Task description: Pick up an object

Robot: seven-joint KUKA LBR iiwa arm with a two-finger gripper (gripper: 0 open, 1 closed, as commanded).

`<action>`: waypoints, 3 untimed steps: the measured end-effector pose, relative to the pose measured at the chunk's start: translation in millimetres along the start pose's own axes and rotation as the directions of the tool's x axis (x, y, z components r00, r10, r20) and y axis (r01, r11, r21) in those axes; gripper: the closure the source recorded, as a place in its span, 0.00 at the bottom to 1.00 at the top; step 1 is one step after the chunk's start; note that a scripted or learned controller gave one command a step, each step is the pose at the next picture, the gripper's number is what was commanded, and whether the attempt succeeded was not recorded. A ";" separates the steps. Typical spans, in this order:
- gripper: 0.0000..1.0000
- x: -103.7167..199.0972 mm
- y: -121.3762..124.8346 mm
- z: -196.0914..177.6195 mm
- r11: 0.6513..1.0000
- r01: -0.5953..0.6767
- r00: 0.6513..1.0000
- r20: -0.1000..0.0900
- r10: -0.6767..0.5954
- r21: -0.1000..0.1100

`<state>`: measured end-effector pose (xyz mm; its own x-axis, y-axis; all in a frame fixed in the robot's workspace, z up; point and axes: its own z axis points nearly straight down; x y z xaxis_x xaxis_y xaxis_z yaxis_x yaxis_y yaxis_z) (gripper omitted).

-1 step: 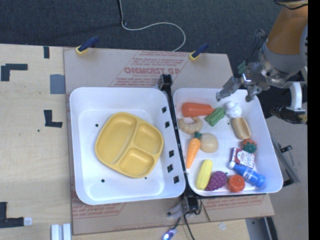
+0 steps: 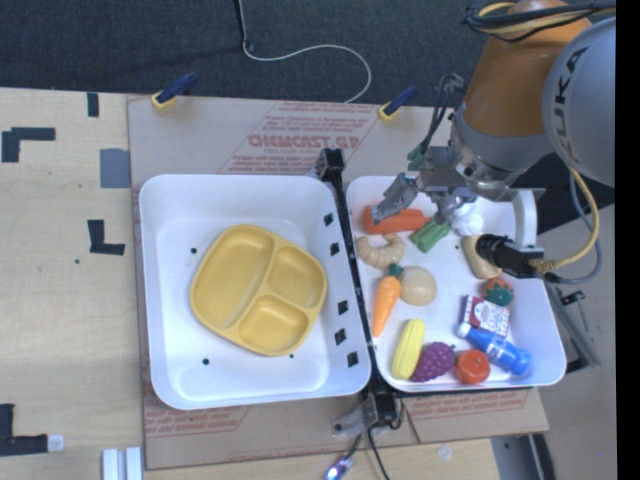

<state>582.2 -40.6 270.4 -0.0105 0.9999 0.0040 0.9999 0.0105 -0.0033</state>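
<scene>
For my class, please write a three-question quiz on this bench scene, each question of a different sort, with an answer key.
1. True or false: the yellow tray lies in the left bin.
2. Multiple choice: what lies directly next to the corn cob in the right bin? A purple grapes; B a spoon; C a cup.
3. Fill in: the gripper is over the ____ bin.

Key: 1 true. 2 A. 3 right.
</scene>
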 end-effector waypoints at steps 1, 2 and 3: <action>0.00 42.7 -53.9 -133.1 1.000 -0.003 1.000 0.001 0.003 -0.014; 0.00 135.2 -83.4 -138.4 1.000 0.002 1.000 0.002 -0.002 -0.002; 1.00 130.0 -82.0 -147.5 1.000 -0.007 1.000 0.005 0.007 -0.001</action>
<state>499.3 88.0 418.7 -0.0037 1.0000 -0.0009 1.0000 0.0037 -0.0027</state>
